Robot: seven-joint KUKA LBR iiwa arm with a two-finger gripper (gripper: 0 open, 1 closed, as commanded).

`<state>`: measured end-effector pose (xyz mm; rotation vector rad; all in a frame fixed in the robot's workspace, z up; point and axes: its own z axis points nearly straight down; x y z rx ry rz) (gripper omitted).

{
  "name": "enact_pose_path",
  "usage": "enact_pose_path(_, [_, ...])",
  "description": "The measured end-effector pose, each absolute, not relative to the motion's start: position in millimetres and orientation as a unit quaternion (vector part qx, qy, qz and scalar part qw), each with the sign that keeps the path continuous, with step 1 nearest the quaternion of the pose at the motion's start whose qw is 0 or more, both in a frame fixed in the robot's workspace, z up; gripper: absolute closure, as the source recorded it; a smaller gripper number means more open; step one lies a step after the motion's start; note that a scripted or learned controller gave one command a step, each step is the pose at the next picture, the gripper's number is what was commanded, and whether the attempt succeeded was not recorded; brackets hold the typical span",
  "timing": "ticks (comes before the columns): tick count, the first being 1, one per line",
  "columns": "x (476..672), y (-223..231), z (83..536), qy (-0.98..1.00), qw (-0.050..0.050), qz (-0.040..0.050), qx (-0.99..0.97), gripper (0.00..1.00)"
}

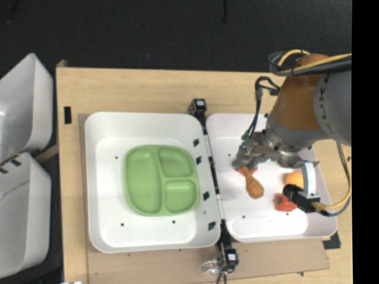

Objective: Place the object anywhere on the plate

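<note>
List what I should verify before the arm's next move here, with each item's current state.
1. Plate lies flat in the left bin: ok.
2. Plate compartments free to receive an object: ok.
3. Gripper is over the right bin, right at the brown object: ok.
4. Object held between the fingers: cannot tell; the wrist hides them.
5. Which object is the target: cannot tell; an orange piece and a red piece also lie in the right bin.
6. Path from right bin to plate across the divider: ok, nothing stands in the way.
</note>
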<state>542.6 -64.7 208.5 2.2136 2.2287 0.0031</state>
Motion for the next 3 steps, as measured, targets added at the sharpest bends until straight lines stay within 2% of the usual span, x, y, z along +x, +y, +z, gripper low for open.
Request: enact_pose_path(3, [535.0,81.7,218.7,0.71,-0.001,0.0002,0.704,1.0])
